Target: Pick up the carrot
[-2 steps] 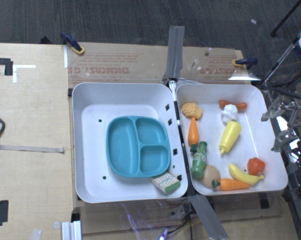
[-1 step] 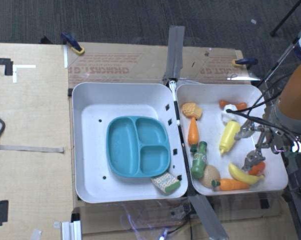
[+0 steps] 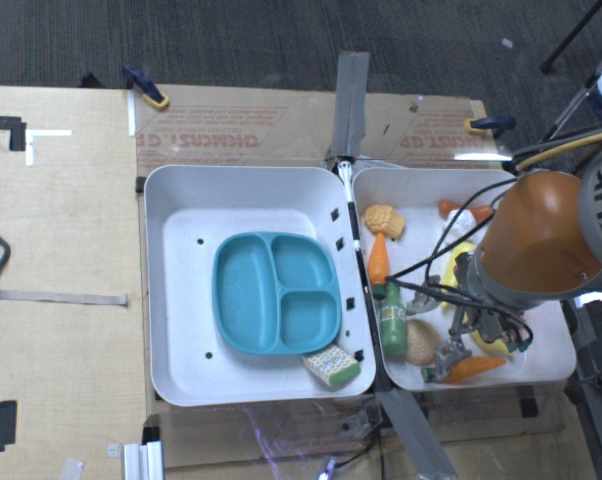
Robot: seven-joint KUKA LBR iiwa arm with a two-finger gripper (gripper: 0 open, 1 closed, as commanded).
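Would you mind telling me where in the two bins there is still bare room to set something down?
The left bin has bare floor left of and behind the teal divided plate; a sponge takes its near right corner. The right bin is crowded with carrots, a green bottle and the hand; only its far strip is free.

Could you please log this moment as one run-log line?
task: pick up carrot | gripper: low in right bin, next to carrot | grasp: not confirmed | left bin: teal plate, sponge

The arm (image 3: 541,233) hides much of the right bin (image 3: 421,183) and a yellow item (image 3: 459,264).
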